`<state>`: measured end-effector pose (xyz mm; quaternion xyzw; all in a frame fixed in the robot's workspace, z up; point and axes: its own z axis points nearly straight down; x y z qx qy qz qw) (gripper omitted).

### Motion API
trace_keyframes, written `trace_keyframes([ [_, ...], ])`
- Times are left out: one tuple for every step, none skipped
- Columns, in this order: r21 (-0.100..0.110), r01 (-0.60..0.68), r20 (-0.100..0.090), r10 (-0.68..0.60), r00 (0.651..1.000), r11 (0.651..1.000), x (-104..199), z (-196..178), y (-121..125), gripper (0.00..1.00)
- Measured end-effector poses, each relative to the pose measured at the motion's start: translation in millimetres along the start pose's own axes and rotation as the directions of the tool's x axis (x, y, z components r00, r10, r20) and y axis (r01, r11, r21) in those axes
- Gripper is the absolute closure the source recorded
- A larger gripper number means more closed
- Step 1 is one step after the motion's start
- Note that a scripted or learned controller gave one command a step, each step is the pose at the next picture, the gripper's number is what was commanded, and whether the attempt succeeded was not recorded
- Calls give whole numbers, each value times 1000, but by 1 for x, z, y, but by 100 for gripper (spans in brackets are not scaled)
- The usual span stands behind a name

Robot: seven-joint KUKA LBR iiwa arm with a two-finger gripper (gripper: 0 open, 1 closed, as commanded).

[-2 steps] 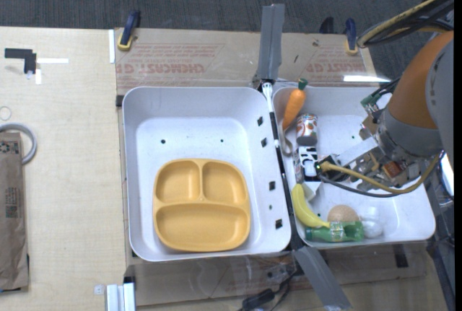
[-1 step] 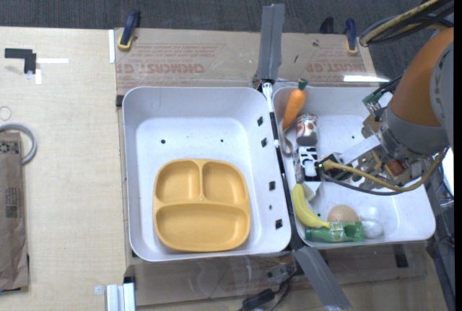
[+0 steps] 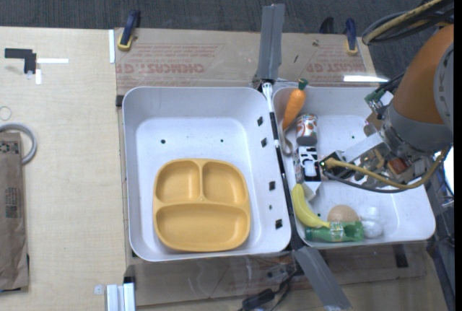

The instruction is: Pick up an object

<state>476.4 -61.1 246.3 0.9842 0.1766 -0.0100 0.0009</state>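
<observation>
The gripper (image 3: 366,161) is hanging over the right bin (image 3: 417,229) at centre right, just up-frame of the banana (image 3: 304,208) and green bottle (image 3: 335,232); its grip state cannot be told.

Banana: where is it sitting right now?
In the camera view, the banana lies in the right bin, along its left wall near the lower-left corner, just above the green bottle and left of the tan egg.
</observation>
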Motion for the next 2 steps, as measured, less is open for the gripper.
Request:
trace_keyframes([
  [0,3,6,-3,1000,1000,0,-8,0,100],
  [-3,272,-13,-272,962,962,22,14,-6,100],
])
